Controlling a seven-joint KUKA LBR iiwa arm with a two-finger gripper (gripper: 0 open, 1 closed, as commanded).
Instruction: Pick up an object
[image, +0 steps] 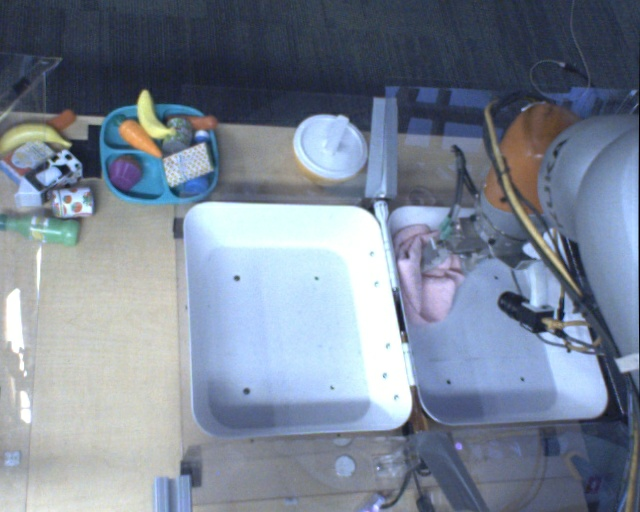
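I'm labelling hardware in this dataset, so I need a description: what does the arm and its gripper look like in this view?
The arm is a bulky, rounded body in pale grey, with an orange band above the wrist. Yellowish and black cables loop along its side, and a thin black wire curls above it. The gripper is a small, dark metallic assembly; a black cylindrical part juts out lower down.

- No legible text, labels, brand marks, numbers or signs can be made out on any surface.
- The small box (72, 203) at the left of the bench carries a coloured printed pattern; it is too small and blurred to tell whether it includes characters.
- The patterned card (189, 164) in the blue tray (112, 140) shows a dotted texture only.
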